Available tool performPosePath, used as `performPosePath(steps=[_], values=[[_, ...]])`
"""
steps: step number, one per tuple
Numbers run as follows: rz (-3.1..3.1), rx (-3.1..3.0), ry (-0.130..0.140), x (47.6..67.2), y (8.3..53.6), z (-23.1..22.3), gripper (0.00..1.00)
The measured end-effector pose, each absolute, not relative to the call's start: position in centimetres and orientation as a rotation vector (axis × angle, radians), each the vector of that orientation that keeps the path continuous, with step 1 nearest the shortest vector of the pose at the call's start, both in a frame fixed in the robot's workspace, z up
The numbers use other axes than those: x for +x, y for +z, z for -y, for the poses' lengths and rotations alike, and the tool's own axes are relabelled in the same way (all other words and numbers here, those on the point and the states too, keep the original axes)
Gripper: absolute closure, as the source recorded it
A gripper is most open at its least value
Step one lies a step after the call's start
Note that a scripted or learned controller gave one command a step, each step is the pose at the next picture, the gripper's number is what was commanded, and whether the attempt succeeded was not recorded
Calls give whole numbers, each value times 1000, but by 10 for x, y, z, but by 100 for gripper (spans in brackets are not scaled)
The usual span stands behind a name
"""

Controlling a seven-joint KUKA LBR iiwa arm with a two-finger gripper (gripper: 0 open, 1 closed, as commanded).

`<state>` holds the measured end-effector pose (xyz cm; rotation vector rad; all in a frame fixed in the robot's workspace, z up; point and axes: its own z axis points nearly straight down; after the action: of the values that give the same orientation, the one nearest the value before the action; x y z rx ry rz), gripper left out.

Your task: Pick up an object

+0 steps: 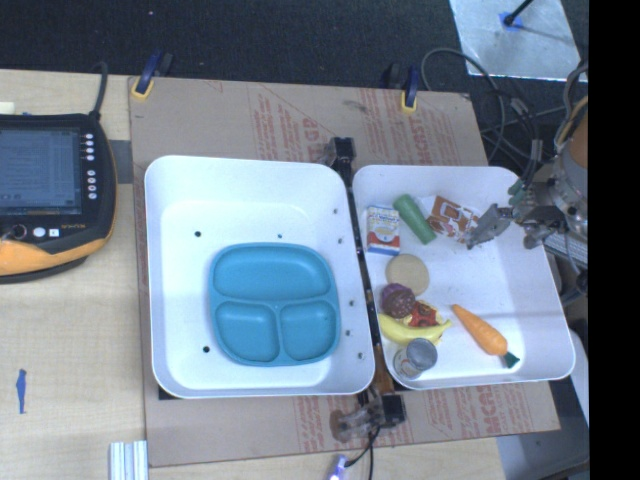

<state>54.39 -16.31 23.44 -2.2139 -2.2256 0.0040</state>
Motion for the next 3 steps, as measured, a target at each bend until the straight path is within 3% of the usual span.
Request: performPosePath(steps=[1,2,3], values=[[2227,-2211,6,530,143,108,0],[2228,-2213,6,560,91,99,0],[2226,-2214,5,476,91,124,0]])
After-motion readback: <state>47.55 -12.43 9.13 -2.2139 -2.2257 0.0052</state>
